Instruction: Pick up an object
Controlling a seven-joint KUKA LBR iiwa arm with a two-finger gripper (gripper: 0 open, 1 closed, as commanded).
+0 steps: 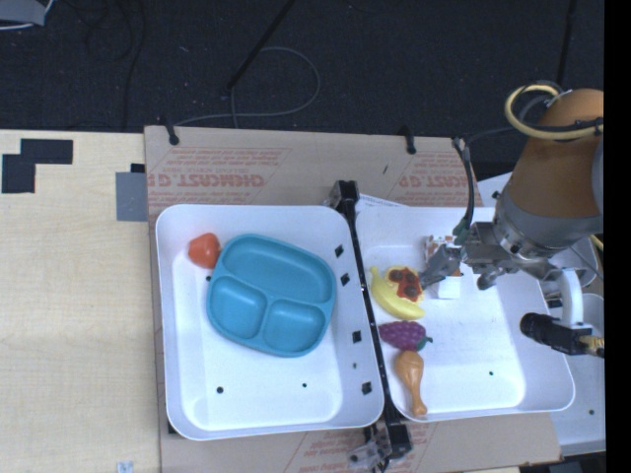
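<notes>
In the right bin a yellow banana lies near the left wall, with a small red and dark toy piece resting on its upper end. Below the banana are a purple bunch of grapes and a tan chicken drumstick. My gripper hangs low over the bin's upper middle, just right of the red piece and the banana's top. Nothing is visibly held in it. A small white block sits right under the gripper.
The left bin holds a blue divided plate and an orange-red tomato in its top left corner. A black divider runs between the bins. The grey arm with its orange band fills the right side.
</notes>
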